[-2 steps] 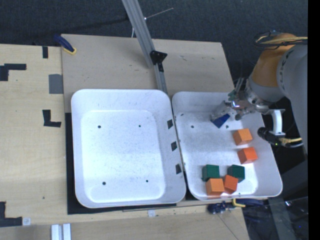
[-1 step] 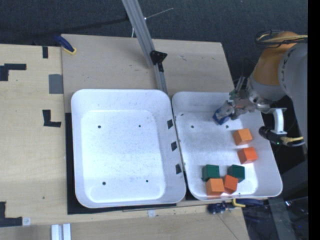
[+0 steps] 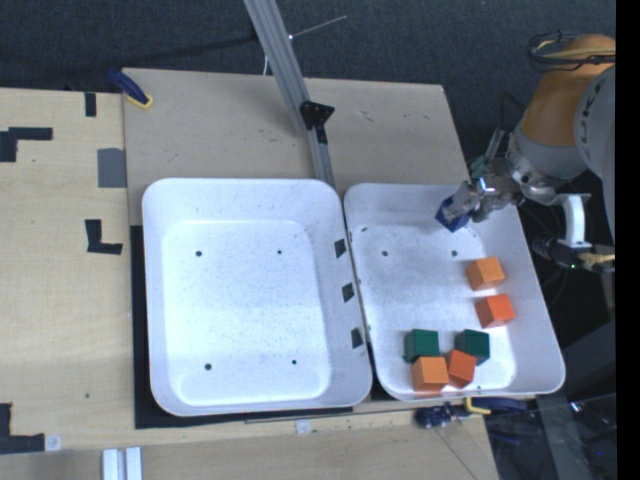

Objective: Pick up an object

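Two white bins sit side by side: the left bin has no blocks in it, while the right bin has two green blocks and four orange blocks toward its near right. Up at that bin's far right corner the gripper looks clamped narrow around a small blue block, though it's tiny so I'm not certain. Looks like a light, rigid cube, probably best pinched across two flat opposite faces.

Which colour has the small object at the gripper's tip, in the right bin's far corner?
Blue. The small object at the gripper shows in the camera view.
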`<state>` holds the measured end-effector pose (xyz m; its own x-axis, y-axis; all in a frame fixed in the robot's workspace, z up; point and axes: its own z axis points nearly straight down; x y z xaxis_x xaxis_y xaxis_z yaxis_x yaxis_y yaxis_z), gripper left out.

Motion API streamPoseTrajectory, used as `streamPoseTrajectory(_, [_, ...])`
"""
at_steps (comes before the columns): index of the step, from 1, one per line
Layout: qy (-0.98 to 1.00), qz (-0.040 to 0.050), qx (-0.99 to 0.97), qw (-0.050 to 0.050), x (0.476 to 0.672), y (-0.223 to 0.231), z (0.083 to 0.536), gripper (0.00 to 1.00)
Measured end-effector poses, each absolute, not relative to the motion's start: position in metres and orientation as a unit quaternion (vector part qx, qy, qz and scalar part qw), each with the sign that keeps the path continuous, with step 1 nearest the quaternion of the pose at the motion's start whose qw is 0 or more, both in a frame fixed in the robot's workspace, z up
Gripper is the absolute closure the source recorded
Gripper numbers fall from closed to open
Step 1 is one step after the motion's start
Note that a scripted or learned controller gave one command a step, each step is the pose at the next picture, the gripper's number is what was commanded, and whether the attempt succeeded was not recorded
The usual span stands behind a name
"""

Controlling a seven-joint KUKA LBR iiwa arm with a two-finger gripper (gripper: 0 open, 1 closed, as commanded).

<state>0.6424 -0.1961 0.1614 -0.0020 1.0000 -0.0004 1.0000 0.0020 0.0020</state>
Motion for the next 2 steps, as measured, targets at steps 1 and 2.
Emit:
streamPoseTrajectory(1, [0.708,0.0013,0.706,0.003,0.653,-0.2,0.217,1.0])
streamPoseTrajectory(2, [0.708,0.0017,0.706,0.003,0.656,-0.199,0.281,1.0])
